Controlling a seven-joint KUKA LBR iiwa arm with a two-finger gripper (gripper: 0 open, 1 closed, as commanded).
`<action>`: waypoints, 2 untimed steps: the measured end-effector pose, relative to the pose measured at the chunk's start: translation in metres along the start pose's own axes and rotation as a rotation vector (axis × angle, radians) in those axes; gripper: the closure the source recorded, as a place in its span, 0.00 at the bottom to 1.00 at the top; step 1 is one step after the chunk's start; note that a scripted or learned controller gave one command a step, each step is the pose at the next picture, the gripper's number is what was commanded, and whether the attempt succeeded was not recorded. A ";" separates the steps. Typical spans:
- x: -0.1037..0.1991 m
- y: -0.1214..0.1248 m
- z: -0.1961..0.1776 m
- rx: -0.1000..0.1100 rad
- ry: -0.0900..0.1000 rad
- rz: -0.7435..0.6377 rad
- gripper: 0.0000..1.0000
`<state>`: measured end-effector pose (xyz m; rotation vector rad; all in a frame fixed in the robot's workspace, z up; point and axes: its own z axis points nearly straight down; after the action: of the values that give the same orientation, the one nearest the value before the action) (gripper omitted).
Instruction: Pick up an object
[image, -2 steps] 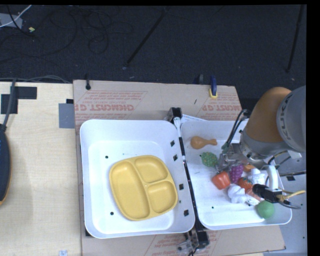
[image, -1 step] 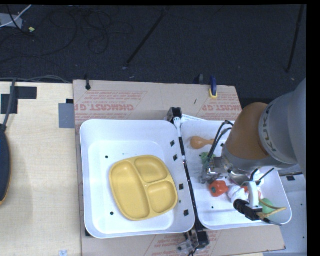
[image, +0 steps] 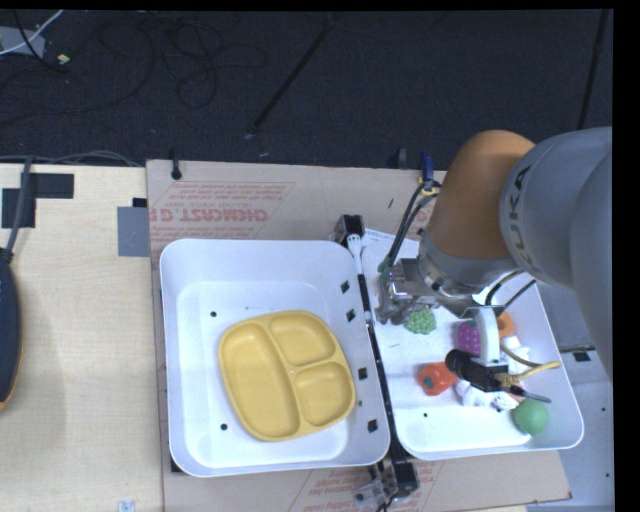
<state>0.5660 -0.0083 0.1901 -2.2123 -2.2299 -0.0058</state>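
Roughly, my gripper hangs at the left wall of the right bin, just beside the green lump; spread or pinching, can't tell. Likely risk: scraping wall, nudging lump away.

- arm — grey, with an orange band above the wrist;
- gripper — dull silver metal;
- knobbly lump, just beside the gripper: light green;
- small piece, a little beyond the lump from the gripper: purple;
- round piece, near the gripper: red-orange;
- half-hidden bit, beyond the purple piece: orange;
- ball, well apart from the gripper: green;
- left bin and right bin: plain white;
- divided plate: plain yellow;
- cardboard sheet: brown with red lettering;
- bench: pale wood tone;
- floor: near black
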 end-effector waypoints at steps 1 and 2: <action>-0.009 -0.056 -0.126 -0.007 -0.001 0.008 1.00; 0.025 -0.090 -0.171 0.000 -0.001 0.005 1.00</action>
<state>0.4752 0.0153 0.3607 -2.2185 -2.2250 -0.0045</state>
